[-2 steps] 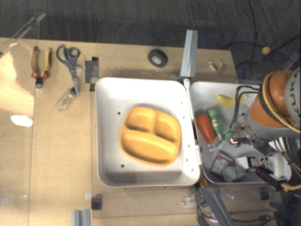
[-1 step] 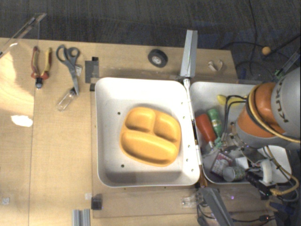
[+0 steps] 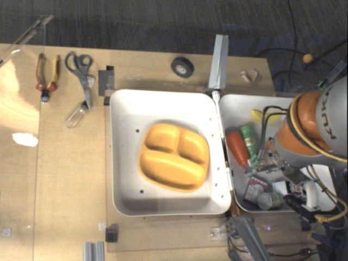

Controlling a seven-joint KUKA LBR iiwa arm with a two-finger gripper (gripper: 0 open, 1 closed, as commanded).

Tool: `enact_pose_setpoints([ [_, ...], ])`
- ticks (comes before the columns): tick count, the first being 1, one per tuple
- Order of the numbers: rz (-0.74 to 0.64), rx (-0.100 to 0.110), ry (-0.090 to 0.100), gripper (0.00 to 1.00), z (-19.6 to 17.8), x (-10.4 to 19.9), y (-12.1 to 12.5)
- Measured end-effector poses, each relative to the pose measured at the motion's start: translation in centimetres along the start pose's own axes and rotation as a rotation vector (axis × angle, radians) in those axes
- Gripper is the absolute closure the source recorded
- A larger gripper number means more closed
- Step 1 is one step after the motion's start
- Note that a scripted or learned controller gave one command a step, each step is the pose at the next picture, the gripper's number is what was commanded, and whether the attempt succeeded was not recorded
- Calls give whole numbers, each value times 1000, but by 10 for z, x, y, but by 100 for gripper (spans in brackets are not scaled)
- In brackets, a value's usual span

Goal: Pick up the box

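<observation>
The grey arm with its orange band leaned over the right-hand shallow white bin, and the gripper hung low among the clutter there; whether it was open or closed could not be told. Just below and left of the gripper lay the small purple-and-white printed box, beside a grey cylindrical can. A red bottle and a green bottle lay just left of the gripper. Further left, the other bin held a moulded yellow plastic form.
</observation>
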State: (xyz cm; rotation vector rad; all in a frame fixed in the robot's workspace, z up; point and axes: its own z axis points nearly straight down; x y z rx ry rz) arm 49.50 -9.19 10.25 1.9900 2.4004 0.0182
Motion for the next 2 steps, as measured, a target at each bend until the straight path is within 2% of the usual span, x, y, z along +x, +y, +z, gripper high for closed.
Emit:
enact_pose_setpoints([
  [1,1,0,0,0,0,0,0],
  [2,-4,-5,-1,100,-10,0,3],
])
